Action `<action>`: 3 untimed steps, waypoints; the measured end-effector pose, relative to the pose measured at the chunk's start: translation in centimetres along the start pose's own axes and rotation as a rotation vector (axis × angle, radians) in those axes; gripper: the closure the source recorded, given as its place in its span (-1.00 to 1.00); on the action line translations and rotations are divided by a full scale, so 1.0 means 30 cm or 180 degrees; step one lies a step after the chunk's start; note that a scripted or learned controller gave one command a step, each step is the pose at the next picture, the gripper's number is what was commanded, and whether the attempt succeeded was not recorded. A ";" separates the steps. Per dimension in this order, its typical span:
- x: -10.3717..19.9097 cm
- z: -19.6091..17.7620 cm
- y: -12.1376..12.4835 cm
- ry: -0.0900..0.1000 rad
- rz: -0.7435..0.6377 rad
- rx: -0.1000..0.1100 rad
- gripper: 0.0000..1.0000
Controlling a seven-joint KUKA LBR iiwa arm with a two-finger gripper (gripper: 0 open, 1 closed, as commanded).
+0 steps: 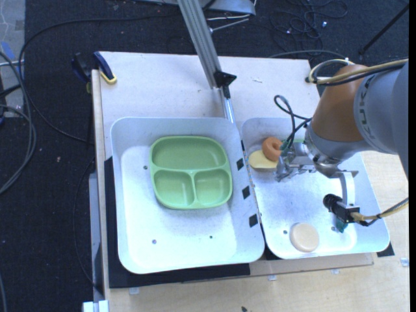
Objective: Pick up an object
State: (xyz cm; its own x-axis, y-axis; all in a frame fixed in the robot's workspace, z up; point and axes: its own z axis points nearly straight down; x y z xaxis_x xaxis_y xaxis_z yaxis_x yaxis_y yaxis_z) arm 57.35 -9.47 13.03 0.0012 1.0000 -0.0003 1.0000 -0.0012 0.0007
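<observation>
Two shallow white bins sit side by side, the left bin (127,194) and the right bin (289,203), with small black tabs (247,192) along the seam between them. Nearest the camera, at the 6 o'clock end of the right bin, a cream disc (304,236) lies flat and alone, well apart from everything else. Further in, the gripper (286,168) hangs low over the middle of the right bin. Its tip is lost in a clutter of metal parts and cable, so I cannot tell whether it is wide, narrow or holding anything. Just at its 9 o'clock lies a pale yellow piece (261,160), and at its 10 o'clock an orange ring (272,147) rests against that piece's far edge; whether either one touches the gripper is hard to make out. The grey arm (383,109) with its orange band (338,109) covers the bin's 2 o'clock corner and is cut off at the frame's edge. In the left bin a green divided plate (192,171) lies flat, toward the far side. Beyond the bins, a slanted metal pole (201,34) rises at 12 o'clock, and a blue and yellow tool (104,69) lies at the bench's 10 o'clock corner.
</observation>
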 end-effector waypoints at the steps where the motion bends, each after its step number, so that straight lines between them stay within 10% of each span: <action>1: -0.029 -0.157 -0.007 -0.0003 0.0002 -0.0011 1.00; 3: 0.002 -0.453 0.009 -0.0002 -0.0014 -0.0017 1.00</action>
State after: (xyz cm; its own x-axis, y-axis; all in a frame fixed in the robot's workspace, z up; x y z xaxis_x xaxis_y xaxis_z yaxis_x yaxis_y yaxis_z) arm 57.60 -9.40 26.61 -0.0033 1.0000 -0.0010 1.0000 0.0033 0.0060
